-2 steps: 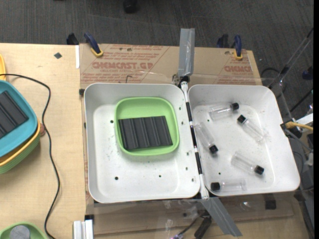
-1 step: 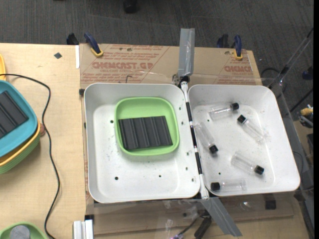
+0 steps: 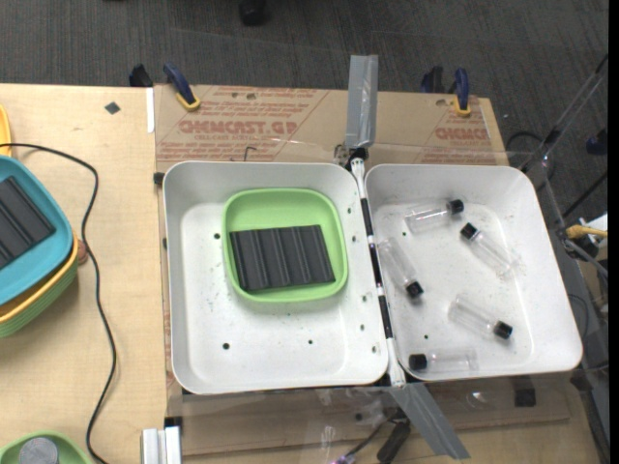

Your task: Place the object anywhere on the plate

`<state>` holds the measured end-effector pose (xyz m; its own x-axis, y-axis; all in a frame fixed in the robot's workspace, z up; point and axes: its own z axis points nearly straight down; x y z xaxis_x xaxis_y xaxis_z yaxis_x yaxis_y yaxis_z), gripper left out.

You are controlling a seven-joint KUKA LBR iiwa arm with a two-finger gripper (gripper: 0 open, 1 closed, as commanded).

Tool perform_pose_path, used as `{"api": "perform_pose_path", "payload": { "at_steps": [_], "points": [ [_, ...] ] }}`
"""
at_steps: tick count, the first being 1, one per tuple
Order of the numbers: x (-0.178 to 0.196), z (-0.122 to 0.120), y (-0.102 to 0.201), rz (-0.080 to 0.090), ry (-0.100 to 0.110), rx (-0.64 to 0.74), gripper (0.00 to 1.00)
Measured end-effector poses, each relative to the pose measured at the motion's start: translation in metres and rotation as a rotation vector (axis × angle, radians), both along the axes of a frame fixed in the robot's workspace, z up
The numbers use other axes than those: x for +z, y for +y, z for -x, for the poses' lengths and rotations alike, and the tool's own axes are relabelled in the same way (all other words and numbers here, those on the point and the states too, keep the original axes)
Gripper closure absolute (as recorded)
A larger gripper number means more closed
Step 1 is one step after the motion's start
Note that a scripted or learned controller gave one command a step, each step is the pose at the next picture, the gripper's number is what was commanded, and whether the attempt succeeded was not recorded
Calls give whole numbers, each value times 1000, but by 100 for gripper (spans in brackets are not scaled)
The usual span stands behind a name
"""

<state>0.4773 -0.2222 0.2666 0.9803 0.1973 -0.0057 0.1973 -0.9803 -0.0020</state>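
Five clear plastic vials [image 3: 481, 243] with black caps are being held loose in the right bin [image 3: 542, 259], well apart from the plate. The square green plate [image 3: 282, 213], bearing a dark ribbed insert [image 3: 280, 257], is being held in the left bin [image 3: 193, 288]; the gripper's state cannot be told.

We counted two white bins [image 3: 193, 288], one green plate [image 3: 284, 207] bearing one dark ribbed block [image 3: 281, 257], and five clear vials [image 3: 481, 319] with black caps, toward three o'clock.
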Motion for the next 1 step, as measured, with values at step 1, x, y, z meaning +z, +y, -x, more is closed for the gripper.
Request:
{"api": "perform_pose_path", "payload": {
  "at_steps": [1],
  "points": [
    [73, -1, 0, 1, -1, 5, 0]
  ]
}}
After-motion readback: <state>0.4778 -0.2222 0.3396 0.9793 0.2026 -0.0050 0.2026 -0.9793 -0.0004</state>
